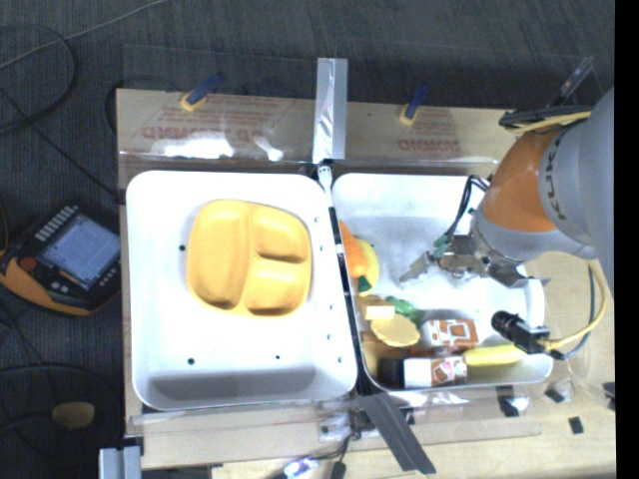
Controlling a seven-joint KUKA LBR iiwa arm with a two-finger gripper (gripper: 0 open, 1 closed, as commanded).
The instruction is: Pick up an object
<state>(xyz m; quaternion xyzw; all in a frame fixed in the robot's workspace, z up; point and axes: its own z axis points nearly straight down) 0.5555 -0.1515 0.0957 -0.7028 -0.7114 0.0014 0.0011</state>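
Observation:
My gripper (463, 270) hangs over the right bin (399, 203), near its middle right, with its fingers spread wide apart and nothing between them. Below it, along the bin's front, lie a brown and white carton (450, 332), a dark-capped bottle with a brown label (431, 371) and a long yellow piece (493, 355). A round yellow item (395, 333) and a small green item (400, 304) lie to the gripper's lower left. An orange and yellow object (357, 257) rests against the bin's left wall.
In the left bin (150, 347) lies a large yellow divided plate (248, 256). A metal divider post (330, 108) stands between the bins at the back. Bare white floor shows in the back part of the right bin.

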